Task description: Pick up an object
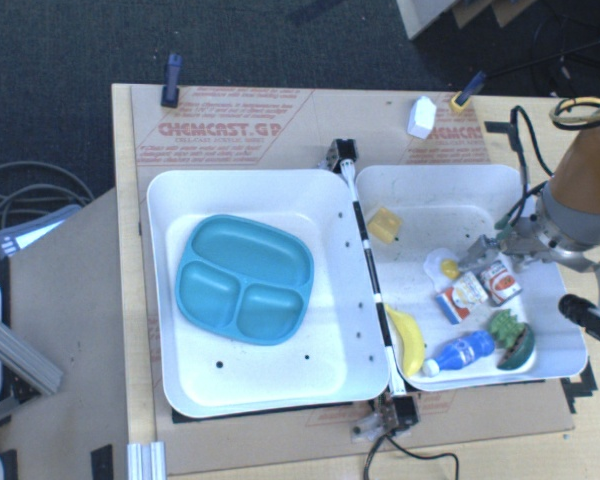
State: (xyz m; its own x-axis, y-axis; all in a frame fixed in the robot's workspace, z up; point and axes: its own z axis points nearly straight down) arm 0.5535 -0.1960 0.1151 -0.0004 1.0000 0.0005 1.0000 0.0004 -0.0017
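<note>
The right bin [432, 174] holds several objects. A yellow block [384, 225] lies near its left wall, and a banana [410, 339] lies along the front left. A blue bottle [461, 352] rests on its side beside a green leafy item [510, 332]. In the middle sit a red and white can [503, 285], a small carton [463, 297] and a small yellow piece [448, 267]. My gripper [490, 251] hangs low over the bin, just above the can and carton. Nothing visibly sits in it.
The left bin [230, 393] carries a blue divided plate [245, 279]. A black clamp [342, 152] joins the bins at the back. On the board behind lie a white block [422, 118] and a dark clip [171, 79]. Cables run along the right edge.
</note>
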